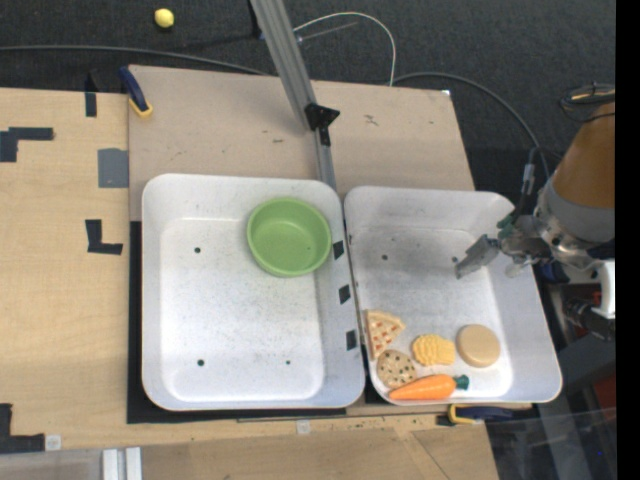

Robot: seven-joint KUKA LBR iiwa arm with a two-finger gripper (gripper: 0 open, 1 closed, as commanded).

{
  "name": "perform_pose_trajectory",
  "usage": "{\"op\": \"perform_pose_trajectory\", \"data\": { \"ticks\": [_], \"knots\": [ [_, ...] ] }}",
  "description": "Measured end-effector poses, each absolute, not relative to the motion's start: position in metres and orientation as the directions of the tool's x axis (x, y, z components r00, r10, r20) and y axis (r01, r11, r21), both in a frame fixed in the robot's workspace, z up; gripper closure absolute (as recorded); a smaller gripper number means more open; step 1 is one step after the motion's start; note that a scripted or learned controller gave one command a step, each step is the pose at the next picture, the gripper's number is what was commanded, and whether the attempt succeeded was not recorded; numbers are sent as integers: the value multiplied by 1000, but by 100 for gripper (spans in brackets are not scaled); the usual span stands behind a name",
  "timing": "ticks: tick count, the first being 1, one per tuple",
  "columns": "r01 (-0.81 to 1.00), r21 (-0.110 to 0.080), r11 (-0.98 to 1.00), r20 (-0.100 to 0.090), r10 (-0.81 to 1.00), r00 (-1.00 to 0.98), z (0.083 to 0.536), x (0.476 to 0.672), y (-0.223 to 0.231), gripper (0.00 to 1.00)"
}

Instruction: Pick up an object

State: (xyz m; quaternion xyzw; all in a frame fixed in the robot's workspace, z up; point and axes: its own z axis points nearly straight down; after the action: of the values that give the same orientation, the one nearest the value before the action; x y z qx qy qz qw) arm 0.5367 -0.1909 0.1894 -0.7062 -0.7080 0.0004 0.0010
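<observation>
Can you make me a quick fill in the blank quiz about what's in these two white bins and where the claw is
1. The green bowl sits in the ___ bin as the camera sees it.
2. The toy carrot lies along the right bin's ___ edge.
3. The claw hovers over the ___ bin.
4. The pizza slice, the cookie and the carrot share a bin with ___ more food toys.

Missing words: left; near; right; two

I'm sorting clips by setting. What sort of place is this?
Most likely a robotics lab test bench: two white bins side by side, toy food such as a carrot and a green bowl, and a robot arm's claw reaching in, cables trailing behind.
</observation>
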Motion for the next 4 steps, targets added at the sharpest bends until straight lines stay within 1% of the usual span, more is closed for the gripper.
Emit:
{"op": "perform_pose_trajectory", "data": {
  "ticks": [1,2,3,4],
  "knots": [
    [1000,-2,2,1,1000,-2,190,537,-191,0],
    [1000,-6,2,1,1000,-2,145,534,-185,0],
    [1000,-7,2,1,1000,-2,90,532,-184,0],
    [1000,-4,3,2,1000,-3,103,533,-184,100]
  ]
}}
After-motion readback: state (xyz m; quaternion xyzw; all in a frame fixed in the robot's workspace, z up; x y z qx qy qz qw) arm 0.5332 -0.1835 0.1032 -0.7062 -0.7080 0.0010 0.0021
